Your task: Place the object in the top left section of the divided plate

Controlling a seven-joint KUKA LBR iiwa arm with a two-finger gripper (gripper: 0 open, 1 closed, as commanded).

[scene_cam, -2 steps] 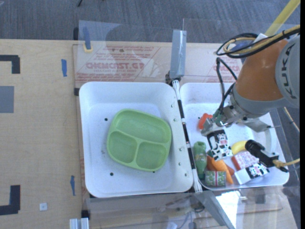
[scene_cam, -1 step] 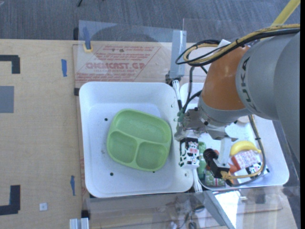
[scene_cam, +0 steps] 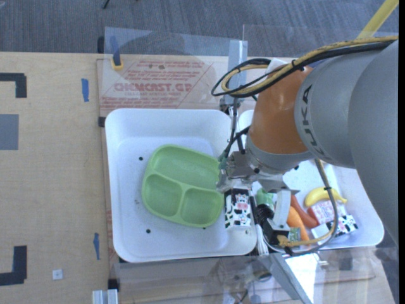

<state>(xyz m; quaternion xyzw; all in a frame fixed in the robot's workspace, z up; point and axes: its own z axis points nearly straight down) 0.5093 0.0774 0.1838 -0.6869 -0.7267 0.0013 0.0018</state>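
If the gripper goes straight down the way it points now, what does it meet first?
Probably the cow-patterned carton just below the gripper, at the wall between the bins beside the green divided plate. Depth is unclear from this view.

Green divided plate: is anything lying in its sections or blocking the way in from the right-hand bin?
Nothing visible lies in the green divided plate; all three sections look bare. The arm's wrist hangs over the plate's right edge, above the wall between the left bin and the right bin. A cow-patterned item sits just below the wrist, beside the plate's lower right corner.
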